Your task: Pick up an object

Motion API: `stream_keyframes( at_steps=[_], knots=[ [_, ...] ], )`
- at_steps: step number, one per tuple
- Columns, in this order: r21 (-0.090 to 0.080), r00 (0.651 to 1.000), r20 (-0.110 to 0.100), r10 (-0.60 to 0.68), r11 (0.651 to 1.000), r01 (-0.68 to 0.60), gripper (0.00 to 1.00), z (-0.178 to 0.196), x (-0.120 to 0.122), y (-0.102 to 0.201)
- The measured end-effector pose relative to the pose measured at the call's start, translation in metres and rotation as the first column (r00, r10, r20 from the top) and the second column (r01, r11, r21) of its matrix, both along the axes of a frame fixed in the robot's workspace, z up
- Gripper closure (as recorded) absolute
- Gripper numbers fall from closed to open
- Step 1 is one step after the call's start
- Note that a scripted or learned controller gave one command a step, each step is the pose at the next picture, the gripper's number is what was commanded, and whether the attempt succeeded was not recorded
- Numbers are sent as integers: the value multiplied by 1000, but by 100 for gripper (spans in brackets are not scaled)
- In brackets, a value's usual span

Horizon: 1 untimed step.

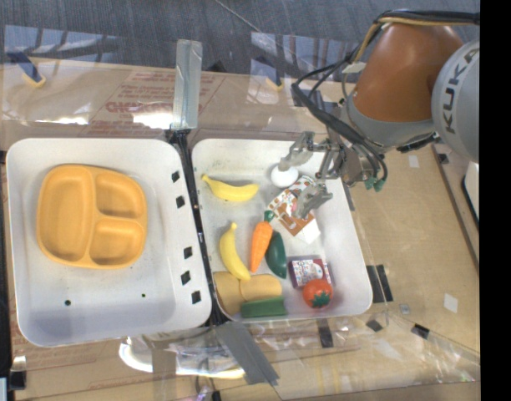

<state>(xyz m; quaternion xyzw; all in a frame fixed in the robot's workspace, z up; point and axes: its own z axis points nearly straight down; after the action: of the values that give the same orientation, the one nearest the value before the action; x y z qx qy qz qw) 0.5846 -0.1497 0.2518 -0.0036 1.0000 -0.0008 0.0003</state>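
Observation:
The right bin (347, 249) holds several toy foods. Among them are a banana (231, 190), a second banana (233, 254), a carrot (260, 245), a dark green vegetable (276, 256) and a small white round piece (282, 175). A red-and-white packet (294, 210) lies at the bin's upper right. My gripper (309, 174) hangs over that corner, open, one finger near the bin's far rim and the other above the packet. The white piece lies just left of the fingers. Nothing sits between them.
A dark red packet (308, 269), a red tomato (317, 293), a beige block (251, 288) and a green block (262, 308) crowd the right bin's near end. The left bin (38, 316) holds a yellow divided plate (91, 215). Cables hang from the wrist (397, 65).

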Motion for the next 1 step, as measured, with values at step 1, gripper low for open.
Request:
stream_keyframes(
  at_steps=[1],
  knots=[
    [7,994,-11,105,994,-105,0,-135,-34,51]
  ],
)
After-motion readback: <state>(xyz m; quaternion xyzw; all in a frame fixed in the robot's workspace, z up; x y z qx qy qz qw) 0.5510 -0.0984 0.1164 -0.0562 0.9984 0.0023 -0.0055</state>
